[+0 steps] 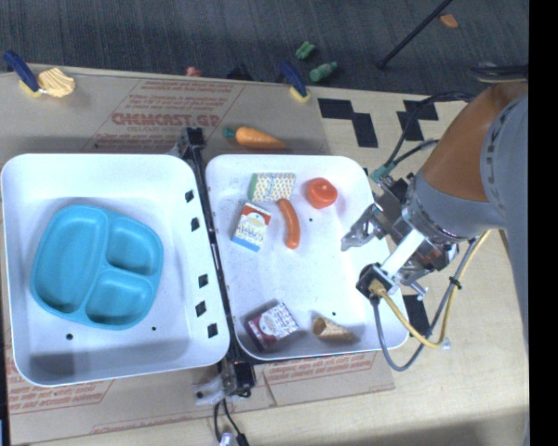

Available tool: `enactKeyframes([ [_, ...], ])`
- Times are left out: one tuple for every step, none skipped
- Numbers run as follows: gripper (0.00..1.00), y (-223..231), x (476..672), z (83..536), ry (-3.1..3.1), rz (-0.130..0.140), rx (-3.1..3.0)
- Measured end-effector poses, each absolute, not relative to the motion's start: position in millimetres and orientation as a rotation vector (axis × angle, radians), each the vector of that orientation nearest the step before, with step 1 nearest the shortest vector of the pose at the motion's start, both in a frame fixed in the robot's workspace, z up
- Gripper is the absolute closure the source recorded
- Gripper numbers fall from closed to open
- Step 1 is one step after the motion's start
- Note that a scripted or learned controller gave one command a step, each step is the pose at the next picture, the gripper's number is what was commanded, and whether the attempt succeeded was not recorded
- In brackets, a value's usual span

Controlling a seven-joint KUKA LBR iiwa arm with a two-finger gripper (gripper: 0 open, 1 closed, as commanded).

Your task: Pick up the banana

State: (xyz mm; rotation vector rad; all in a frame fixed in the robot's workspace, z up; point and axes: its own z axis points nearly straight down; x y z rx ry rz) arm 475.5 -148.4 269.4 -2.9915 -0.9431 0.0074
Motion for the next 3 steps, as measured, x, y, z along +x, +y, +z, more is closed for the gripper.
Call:
enactKeyframes([
  [0.0,-211,475.6,249,-0.933,0.006,-2.995],
  [0.0,-211,476.6,440,-0.697,0.001,-3.062],
  [0.0,-106,476.6,438,-0.678,0.005,-3.064],
])
